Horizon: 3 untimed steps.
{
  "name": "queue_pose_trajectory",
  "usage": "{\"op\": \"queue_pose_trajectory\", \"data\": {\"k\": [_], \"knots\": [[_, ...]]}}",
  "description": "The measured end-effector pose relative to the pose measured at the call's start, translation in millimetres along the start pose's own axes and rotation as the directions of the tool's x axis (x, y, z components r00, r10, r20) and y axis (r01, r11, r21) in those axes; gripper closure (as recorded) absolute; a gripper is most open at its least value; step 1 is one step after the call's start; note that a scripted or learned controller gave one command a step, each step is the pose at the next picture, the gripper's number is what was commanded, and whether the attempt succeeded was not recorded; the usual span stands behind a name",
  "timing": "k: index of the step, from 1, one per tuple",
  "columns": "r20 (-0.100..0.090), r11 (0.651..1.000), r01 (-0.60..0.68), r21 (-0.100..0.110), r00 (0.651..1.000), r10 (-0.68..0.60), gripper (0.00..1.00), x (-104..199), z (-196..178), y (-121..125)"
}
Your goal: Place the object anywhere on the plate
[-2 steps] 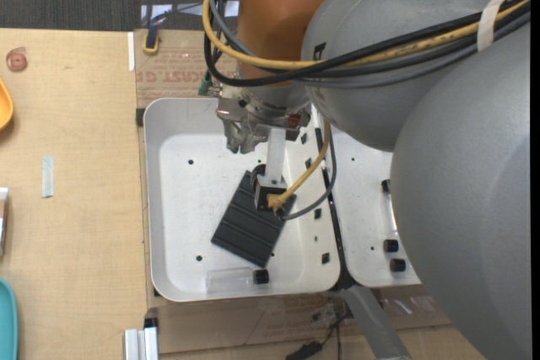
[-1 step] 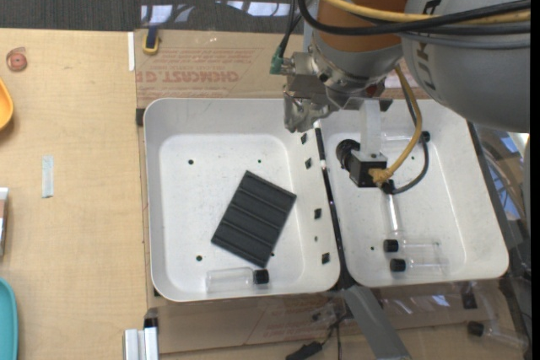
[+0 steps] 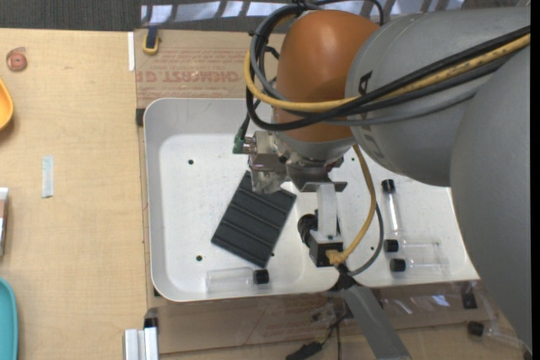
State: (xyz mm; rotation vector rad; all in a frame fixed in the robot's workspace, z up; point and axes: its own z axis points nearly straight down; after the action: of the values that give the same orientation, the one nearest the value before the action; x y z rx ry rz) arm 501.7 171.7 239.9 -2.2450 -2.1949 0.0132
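A black ribbed flat slab [image 3: 251, 223] lies tilted on the floor of the white bin [image 3: 173, 181], left of centre. My gripper [image 3: 272, 178] hangs under the orange wrist band [image 3: 316, 72], right over the slab's upper end; the wrist hides whether it touches the slab. A clear tube with a black cap [image 3: 236, 276] lies by the bin's near wall, just below the slab. Two more clear capped tubes lie on the right side, one upright in the view [image 3: 390, 213] and one across it [image 3: 418, 262].
The grey arm [image 3: 456, 97] covers the bin's right and back. A black bracket with a yellow cable [image 3: 325, 247] hangs low beside the slab. On the wooden bench to the left are an orange edge [image 3: 3, 110], a teal edge [image 3: 5, 320] and a small grey strip [image 3: 47, 177].
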Motion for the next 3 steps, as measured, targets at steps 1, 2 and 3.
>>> {"op": "queue_pose_trajectory", "data": {"k": [1,2,3], "knots": [[-0.001,0.991,-0.131,0.000,0.991,0.131,1.00,-65.9,-10.6,-14.8],[-0.001,0.990,-0.139,-0.001,0.990,0.139,1.00,-68.4,4.5,-22.1],[-0.002,0.986,-0.169,-0.003,0.986,0.169,1.00,-73.1,-9.3,-21.4]]}}
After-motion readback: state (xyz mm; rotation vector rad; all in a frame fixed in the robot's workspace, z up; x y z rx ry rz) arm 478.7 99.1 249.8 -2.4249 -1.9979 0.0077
